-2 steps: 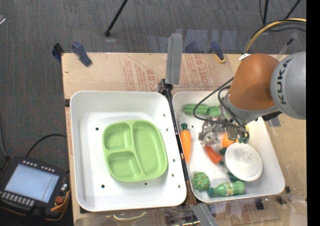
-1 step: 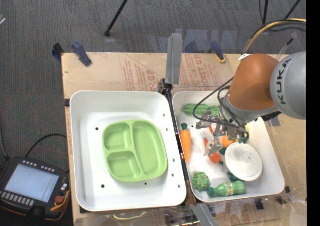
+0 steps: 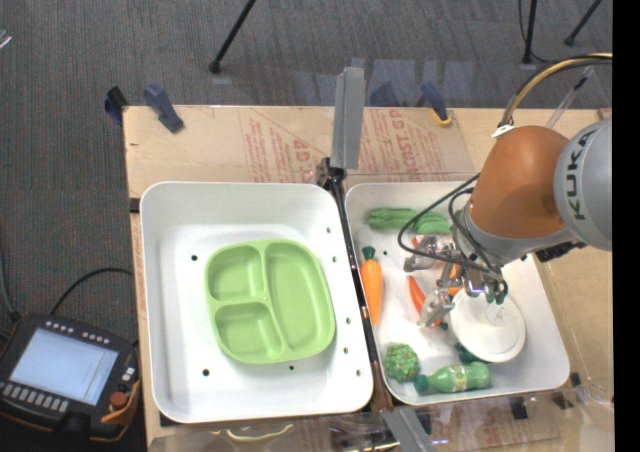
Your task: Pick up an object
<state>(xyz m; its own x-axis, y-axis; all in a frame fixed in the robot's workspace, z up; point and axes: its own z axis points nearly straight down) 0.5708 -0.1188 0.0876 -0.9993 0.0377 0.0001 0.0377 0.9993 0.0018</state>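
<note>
Hovering in your right bin (image 3: 555,340), the gripper (image 3: 436,312), grip state indiscernible, has the carrot (image 3: 372,282) at nine o'clock.

Legible markings: "KU", the visible start of a brand name, stood in dark letters on the grey arm (image 3: 596,190); red printed lettering lay upside down on the cardboard sheet (image 3: 280,145) behind the bins, not readable

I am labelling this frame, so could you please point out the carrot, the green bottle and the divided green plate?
carrot (image 3: 372,285): camera view, middle of its orange body.
green bottle (image 3: 455,378): camera view, middle of its body.
divided green plate (image 3: 300,290): camera view, floor of its long compartment.
</note>
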